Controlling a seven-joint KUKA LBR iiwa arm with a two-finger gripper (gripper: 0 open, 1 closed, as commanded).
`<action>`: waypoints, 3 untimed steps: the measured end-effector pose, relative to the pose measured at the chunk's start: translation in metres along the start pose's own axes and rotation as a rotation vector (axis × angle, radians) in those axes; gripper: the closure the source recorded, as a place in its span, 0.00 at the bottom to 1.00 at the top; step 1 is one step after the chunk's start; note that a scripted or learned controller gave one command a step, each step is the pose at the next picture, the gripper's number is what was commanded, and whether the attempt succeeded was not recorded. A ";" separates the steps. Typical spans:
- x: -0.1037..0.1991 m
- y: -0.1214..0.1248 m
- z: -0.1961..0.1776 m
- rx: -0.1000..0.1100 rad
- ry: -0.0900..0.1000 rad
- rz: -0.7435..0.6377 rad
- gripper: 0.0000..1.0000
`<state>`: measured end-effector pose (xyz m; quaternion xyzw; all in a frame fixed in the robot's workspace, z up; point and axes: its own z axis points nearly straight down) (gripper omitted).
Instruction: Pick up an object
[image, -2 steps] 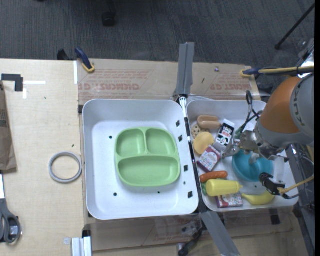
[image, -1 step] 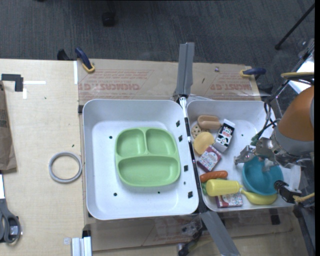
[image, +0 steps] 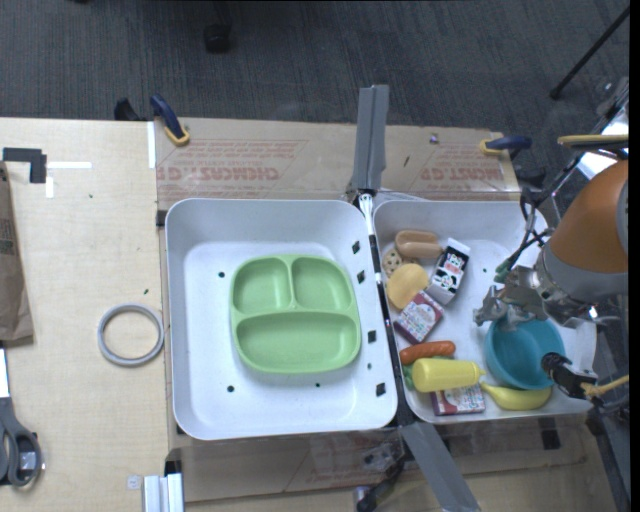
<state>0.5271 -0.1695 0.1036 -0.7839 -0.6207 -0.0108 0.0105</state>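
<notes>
**Arm poised over the cluttered right bin**

A wooden bench (image: 80, 250) on dark carpet carries a tape ring (image: 130, 333) at the left edge, then the left bin (image: 190, 330) holding a green divided plate (image: 295, 312). The right bin (image: 480, 215) holds a hot dog (image: 417, 244), a carrot (image: 428, 351), a yellow bottle (image: 445, 374), a banana (image: 515, 396) and a blue bowl (image: 520, 352). The gripper (image: 503, 300) hangs at the bowl's upper left rim; whether it grips anything cannot be told. This looks like the approach step; next comes a clean descent onto one object.
</notes>
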 end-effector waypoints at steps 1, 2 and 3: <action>0.038 0.022 -0.026 -0.001 -0.029 -0.120 1.00; 0.112 0.038 -0.089 -0.003 -0.032 0.136 1.00; 0.112 0.038 -0.089 -0.002 -0.032 0.136 0.00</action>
